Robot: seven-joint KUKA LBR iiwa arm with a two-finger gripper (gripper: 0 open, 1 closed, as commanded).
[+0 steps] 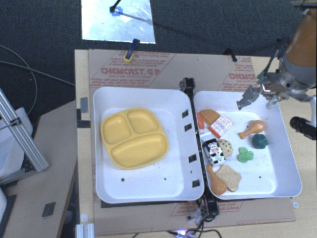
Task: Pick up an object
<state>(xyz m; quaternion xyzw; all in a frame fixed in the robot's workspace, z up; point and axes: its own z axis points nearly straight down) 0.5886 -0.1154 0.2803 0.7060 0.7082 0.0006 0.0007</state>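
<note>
On the left, a white bin [99, 133] holds a yellow divided plate [134, 138], lying flat and well apart from everything else. It looks like stiff, light plastic, but it is broad and shallow, so I judge it a poor thing for two fingers to take except by the rim.

The right bin [285, 177] holds the small toy food. Nearest the divider lie an orange slab [209, 116] and a red-and-white packet [221, 125], touching each other. Below them sit a black-and-white block [215, 152] and a speckled cookie [226, 147], then a slice of toast [230, 176] partly over a carrot-like piece [216, 181]. Further right are a green sprig [244, 155], a drumstick [252, 128] and a dark teal lump [259, 141].

All seem light, hard and rather slick. The drumstick stands a little clear of its neighbours, and I would guess its narrow shank gives the surest hold; the toast lies flat and would be awkward.

The gripper [246, 99] hangs over the bin's upper edge, above the food, with nothing in it. How wide it stands I cannot tell from here.
</note>
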